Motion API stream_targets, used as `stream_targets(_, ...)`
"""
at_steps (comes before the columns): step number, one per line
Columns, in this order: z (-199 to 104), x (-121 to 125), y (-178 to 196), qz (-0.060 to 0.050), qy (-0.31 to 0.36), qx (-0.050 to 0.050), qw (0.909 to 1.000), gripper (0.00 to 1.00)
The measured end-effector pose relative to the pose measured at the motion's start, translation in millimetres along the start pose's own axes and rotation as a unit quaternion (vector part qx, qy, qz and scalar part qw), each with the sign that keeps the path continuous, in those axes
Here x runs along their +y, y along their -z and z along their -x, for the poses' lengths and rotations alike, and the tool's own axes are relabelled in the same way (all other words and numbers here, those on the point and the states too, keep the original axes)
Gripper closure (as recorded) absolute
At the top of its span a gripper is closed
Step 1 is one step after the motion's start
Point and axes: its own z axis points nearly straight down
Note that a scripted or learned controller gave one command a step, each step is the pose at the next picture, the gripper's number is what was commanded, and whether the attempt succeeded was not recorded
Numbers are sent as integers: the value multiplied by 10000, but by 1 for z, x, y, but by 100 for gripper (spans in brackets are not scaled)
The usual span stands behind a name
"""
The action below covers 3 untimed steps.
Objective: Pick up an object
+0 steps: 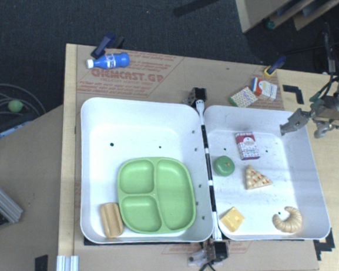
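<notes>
though its print blurs, one red box (247, 146) lies left of the wide, empty hand (305, 124); five items fill that bin (313, 174).

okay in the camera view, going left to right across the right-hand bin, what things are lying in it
Green ball → yellow cheese block → red box → waffle wedge → croissant.

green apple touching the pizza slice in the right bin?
Apart. The camera view shows bare white bin floor between the green apple and the pizza slice, which lies to its right.
</notes>
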Motion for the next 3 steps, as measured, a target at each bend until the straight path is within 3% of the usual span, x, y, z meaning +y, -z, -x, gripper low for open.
stream_targets(1,-60,36,-95,-16,4,11,10000,0)
stream_targets(2,-59,58,-157,-15,2,4,10000,0)
stream_targets(3,-59,59,-145,8,7,-6,10000,100)
